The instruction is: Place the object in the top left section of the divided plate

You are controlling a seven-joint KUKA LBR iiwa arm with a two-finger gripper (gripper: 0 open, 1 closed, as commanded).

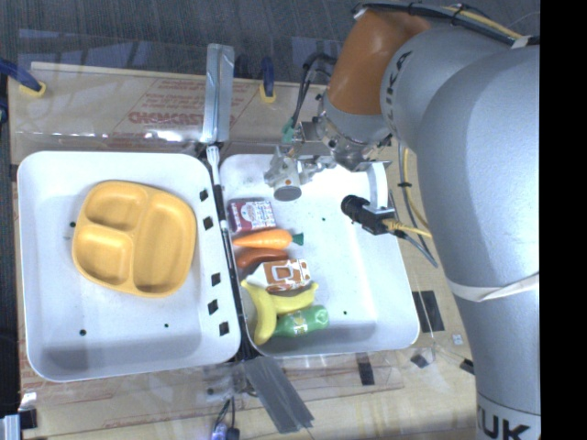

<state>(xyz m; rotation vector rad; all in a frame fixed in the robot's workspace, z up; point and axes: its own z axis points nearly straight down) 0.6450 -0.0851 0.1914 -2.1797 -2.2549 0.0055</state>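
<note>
A yellow divided plate (134, 237) lies in the left bin (55, 337), with two smaller sections on its left side and one long section on its right. No object rests on it. My gripper (288, 178) hangs over the far left corner of the right bin (367, 282), just above a maroon packet (251, 214). Below the packet, along the bin's left wall, lie an orange carrot (264, 239), an orange-and-white carton (286, 273), a yellow banana (266, 306) and a green bottle (303, 322).
A metal divider (217, 94) stands between the two bins at the back. The arm's grey body (477, 154) looms over the right side of the right bin. A black cable fitting (365, 214) juts out near the wrist.
</note>
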